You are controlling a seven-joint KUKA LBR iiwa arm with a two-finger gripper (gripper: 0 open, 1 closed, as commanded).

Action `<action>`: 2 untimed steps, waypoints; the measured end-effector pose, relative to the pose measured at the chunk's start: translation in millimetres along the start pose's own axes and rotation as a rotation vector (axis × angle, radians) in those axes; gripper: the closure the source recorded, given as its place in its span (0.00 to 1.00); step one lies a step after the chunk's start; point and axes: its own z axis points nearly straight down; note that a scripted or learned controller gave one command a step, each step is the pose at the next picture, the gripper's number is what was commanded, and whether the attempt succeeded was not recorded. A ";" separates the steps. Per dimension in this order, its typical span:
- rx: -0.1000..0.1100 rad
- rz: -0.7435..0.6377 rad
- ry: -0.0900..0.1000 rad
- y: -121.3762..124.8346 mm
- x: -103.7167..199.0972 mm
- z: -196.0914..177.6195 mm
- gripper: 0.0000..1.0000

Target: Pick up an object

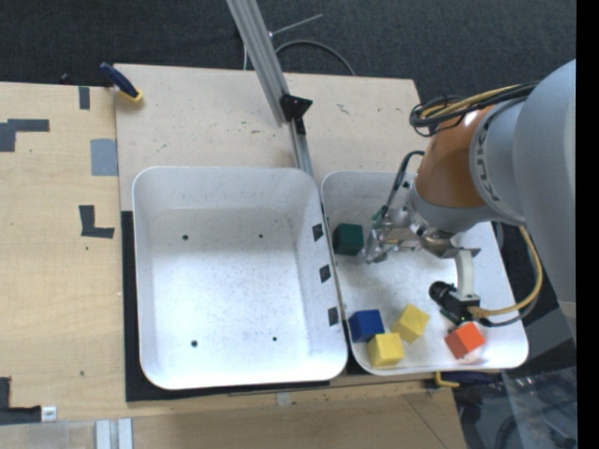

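Whether the jaws were spread or pressed together could not be told; the metal two-finger gripper (379,247) hung just right of a dark green cube (348,238) in the right white bin (510,342). Nearer lay a blue cube (366,325), two yellow cubes (387,348) (411,323) and an orange cube (465,340). The left white bin (164,279) stood alongside.

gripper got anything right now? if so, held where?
Cannot tell. The gripper sits right beside the green block in the right bin, but the view does not show the block between its fingers.
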 end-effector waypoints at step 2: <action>-0.010 0.001 -0.002 -6.8 -4.4 -116.8 1.00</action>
